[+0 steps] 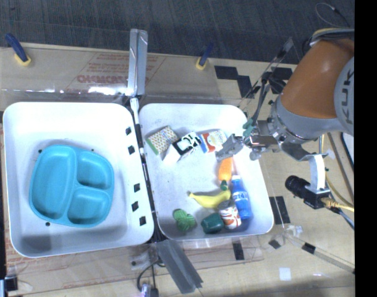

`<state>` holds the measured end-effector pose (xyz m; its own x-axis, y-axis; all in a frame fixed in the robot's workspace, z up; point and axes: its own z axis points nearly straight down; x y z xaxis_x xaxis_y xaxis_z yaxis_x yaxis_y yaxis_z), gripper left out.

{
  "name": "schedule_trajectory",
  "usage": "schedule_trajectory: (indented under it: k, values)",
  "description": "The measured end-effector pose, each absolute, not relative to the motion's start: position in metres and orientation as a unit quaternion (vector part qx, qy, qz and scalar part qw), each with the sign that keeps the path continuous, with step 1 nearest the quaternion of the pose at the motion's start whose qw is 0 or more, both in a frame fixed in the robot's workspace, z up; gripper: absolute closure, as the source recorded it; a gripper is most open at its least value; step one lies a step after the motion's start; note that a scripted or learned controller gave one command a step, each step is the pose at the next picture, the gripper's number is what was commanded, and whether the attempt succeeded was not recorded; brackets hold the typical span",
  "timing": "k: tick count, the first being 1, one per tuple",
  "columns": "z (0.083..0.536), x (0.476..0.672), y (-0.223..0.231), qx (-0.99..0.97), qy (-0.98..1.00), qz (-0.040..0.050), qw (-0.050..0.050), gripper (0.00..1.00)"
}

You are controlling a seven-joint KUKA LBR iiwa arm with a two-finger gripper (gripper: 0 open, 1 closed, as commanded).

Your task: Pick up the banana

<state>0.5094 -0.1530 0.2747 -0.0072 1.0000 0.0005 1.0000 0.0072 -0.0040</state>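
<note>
The yellow banana [211,198] lies in the right bin [156,184], near its front, curved with its ends pointing up-left and right. It touches a blue bottle [240,200] on its right and lies just below an orange object [225,169]. My gripper [231,145] hangs over the right bin's far right part, above the orange object and some way behind the banana. Nothing of the banana is at the gripper.
The right bin also holds a green-patterned box [162,139], a black-and-white carton [188,145], a white packet [213,138], a red can [229,218] and two green items [184,220]. The left bin [15,129] holds a blue divided tray [72,184]. The arm [312,91] stands at right.
</note>
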Motion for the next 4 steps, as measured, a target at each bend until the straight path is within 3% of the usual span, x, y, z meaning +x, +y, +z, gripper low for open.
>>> schedule_trajectory:
  k: [1,2,3,4]
  values:
    - [0.152,0.490,-0.136,-0.651,-0.759,0.0012,0.002,0.00]
    - [0.094,0.510,-0.184,-0.580,-0.814,-0.0009,0.000,0.00]
    - [0.104,0.511,-0.183,-0.578,-0.816,-0.0015,0.000,1.00]
    - [0.093,0.509,-0.169,-0.631,-0.776,-0.0003,0.001,1.00]
